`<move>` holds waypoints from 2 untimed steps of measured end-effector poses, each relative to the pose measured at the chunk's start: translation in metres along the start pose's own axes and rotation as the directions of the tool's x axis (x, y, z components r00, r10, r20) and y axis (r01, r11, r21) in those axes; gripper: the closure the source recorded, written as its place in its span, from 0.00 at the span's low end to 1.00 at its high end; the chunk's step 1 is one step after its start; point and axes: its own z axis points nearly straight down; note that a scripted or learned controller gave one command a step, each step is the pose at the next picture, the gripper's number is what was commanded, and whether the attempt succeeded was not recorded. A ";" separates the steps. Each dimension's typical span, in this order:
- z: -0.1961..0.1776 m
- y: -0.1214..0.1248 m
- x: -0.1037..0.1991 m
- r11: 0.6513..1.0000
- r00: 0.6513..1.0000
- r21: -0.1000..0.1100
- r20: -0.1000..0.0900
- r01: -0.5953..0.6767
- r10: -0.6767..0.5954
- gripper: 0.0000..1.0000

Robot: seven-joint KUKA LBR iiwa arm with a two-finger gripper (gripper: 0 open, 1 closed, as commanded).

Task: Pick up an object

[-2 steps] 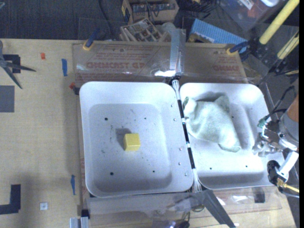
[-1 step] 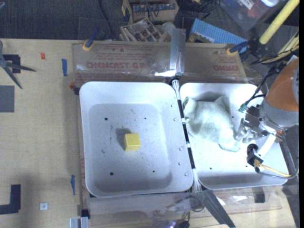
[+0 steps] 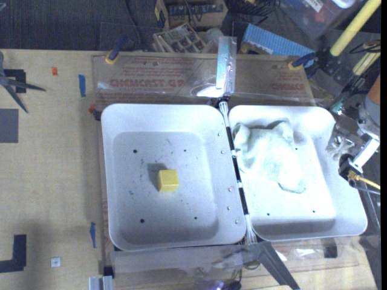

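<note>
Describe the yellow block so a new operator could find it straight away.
Start at the left bin, the one farther from the arm. Near the middle of its floor sits a small yellow block, alone on the speckled grey-white surface. The pale crumpled cloth lies in the right bin; the block is the one bright, hard-edged thing in either bin.

Faint red lettering runs across the clear panel (image 3: pixel 151 82) behind the bins, too blurred to read.
</note>
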 end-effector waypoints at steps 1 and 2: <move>-0.010 0.000 0.002 1.000 1.000 0.000 0.002 0.005 -0.005 1.00; 0.053 -0.050 0.003 0.953 0.953 0.006 0.001 -0.302 0.302 1.00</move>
